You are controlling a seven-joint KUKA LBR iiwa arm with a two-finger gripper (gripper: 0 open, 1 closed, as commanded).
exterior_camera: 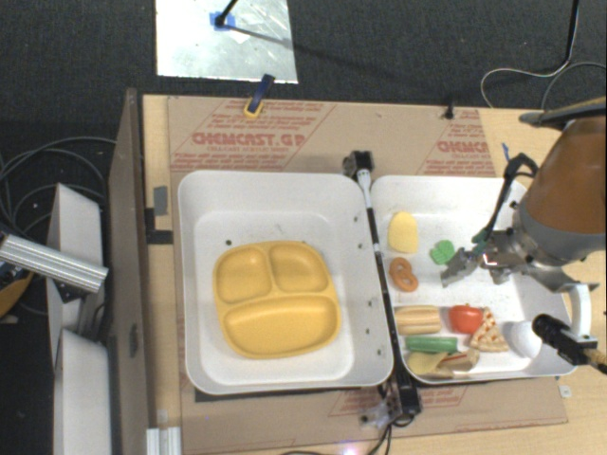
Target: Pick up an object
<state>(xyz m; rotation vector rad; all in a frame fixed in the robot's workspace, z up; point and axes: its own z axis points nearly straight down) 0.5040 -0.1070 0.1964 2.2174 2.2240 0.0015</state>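
Note:
The right bin (455, 192) holds several toy foods. Among them are a yellow fruit (403, 232), a small green piece (442, 251), a brown pretzel (404, 274), a hot dog bun (418, 319), a red tomato (465, 318) and a pizza slice (488, 333). A green pod (432, 345) and a sandwich piece (455, 360) lie at the bin's front. My gripper (462, 264) hangs over the middle of this bin, just right of the green piece and above the tomato. I see no object in it.
The left bin (199, 207) carries a yellow divided plate (276, 299). A white rounded object (520, 338) lies at the right bin's front right, beside a black part of the arm (560, 337). A clip (359, 166) sits where the bins meet at the back.

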